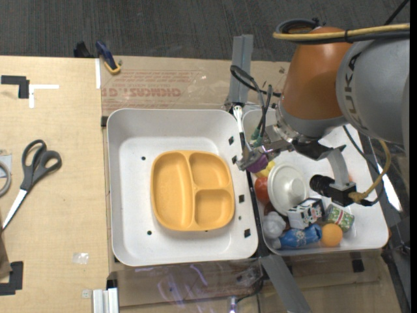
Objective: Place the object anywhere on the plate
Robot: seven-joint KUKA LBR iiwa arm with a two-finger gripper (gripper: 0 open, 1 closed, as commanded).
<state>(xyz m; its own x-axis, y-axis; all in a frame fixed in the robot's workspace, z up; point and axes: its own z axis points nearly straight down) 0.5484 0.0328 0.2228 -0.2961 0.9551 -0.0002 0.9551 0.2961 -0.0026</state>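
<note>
The yellow-orange plastic plate, rounded and split into three compartments, lies flat in the middle of the left white bin, with nothing resting in any compartment. The objects to choose from sit in the right white bin, crowded into its left and near parts — a white upturned bowl in the centre, a red rounded piece just left of it with a bit of yellow above, a small orange ball near the front edge, a blue item beside the ball, a green-and-white carton to the right, and a white-and-black toy-like piece between bowl and ball. A pale crumpled lump lies at the bin's near-left corner.

The gripper hangs over the wall shared by the two bins, at the far-left part of the right bin, just above the yellow and red pieces. Whether its fingers are parted or together I cannot tell — cables and the wrist body clutter that spot, and no object is clearly seen between them. The grey arm with its large orange band comes in from the right, covering the far part of the right bin.

On the wooden bench to the left lie black-handled scissors, well apart from the bins.
</note>
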